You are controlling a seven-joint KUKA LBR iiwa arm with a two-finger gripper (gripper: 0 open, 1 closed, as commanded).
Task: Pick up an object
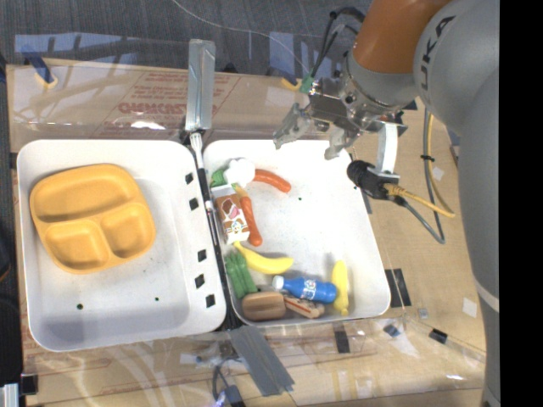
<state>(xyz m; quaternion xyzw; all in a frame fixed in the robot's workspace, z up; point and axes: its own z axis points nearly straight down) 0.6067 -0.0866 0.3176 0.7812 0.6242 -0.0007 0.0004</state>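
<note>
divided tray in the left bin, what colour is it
Yellow-orange all over; the divided tray shows plainly in the camera view, lying in the left bin.

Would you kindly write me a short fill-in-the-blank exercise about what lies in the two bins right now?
1. The yellow divided tray lies in the ____ bin.
2. The tray has ____ compartments.
3. The tool hangs over the right bin's ____ edge.
4. The bottle near the right bin's front is ____.

Missing words: left; three; far; blue

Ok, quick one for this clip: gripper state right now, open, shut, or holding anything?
Gripper: open, fingers spread, nothing between them, above the far edge of the right bin.
</note>
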